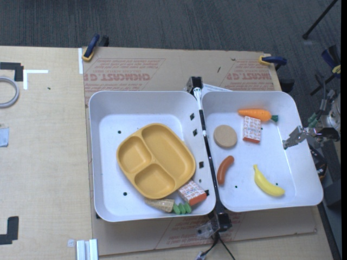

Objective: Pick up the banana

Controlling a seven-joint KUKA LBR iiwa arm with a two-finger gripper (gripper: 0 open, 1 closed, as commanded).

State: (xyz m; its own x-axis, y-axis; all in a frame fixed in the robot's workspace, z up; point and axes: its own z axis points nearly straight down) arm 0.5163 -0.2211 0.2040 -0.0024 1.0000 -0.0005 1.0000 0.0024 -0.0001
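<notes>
Banana (268, 181) loose in right bin (303, 196)

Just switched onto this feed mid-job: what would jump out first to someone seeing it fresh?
The big yellow three-compartment plastic plate dominates the left white bin. In the right white bin, the small yellow toy banana lies near the front, with an orange toy carrot at the back. The metal gripper hangs over that bin's right edge, apart from the banana.
</notes>
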